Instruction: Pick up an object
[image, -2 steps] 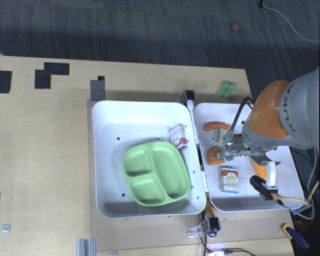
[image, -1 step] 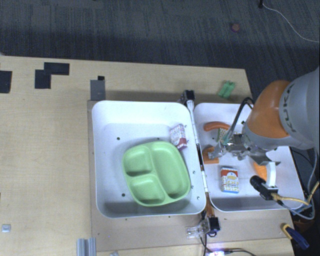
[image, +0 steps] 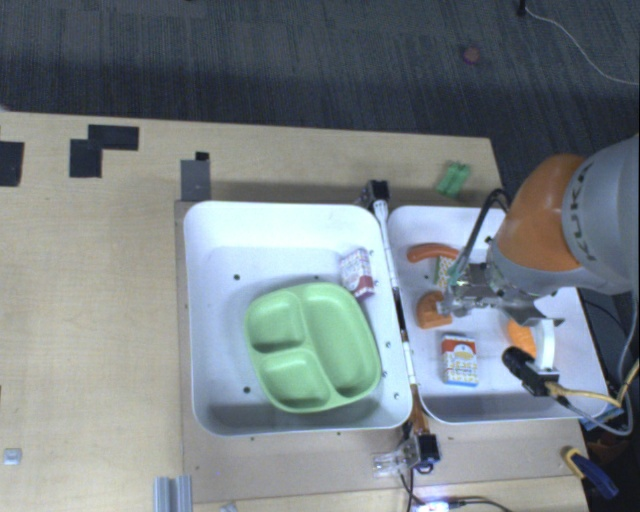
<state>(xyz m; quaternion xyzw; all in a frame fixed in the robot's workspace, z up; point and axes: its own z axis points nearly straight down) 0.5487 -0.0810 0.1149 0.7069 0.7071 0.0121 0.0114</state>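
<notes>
So the arm's down in the right bin (image: 590, 372), gripper (image: 458, 292) parked over the middle of it, and honestly I can't tell whether it's grasping anything. Stuff crowds it: an orange sausage (image: 432, 251) lying crosswise near the far wall, an orange lump (image: 430, 314) touching the gripper tip, a small carton (image: 460, 361) with its long side running toward the near rim. The left bin (image: 215, 300) has a green divided plate (image: 312, 346) and a wrapper (image: 356, 271); open floor along its left side.

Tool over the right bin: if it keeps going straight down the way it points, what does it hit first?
Most likely the orange toy lying just below the tool in the right bin. Depth is hard to judge from this slanted view.
</notes>
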